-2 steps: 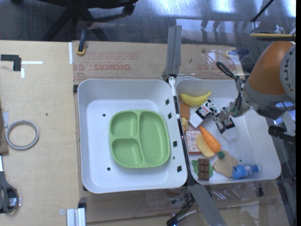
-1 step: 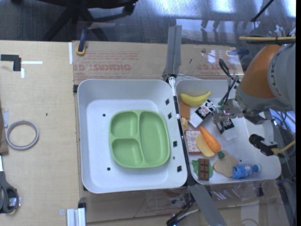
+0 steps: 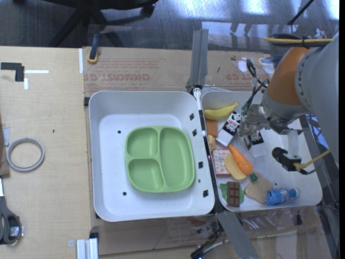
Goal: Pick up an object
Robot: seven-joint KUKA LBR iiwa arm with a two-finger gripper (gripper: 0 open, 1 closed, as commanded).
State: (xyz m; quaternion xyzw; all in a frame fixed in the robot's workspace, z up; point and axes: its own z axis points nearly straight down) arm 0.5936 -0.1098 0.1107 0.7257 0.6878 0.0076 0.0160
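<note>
pale wooden bench (image 3: 43, 198), office chair base (image 3: 91, 4) on striped grey floor (image 3: 226, 4)

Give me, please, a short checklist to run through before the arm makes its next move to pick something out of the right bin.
1. Tool is over the right bin: ok, it sits above the bin's upper left part.
2. An object lies near the tool: ok, the carrot and the black and white carton are close by.
3. Something is between the fingers: cannot tell, the wrist hides them.
4. Objects are apart enough for a clean grasp: not ok, the carrot, the yellow slice and the banana crowd the bin's left side.
5. Left bin holds the green tray flat: ok.
</note>
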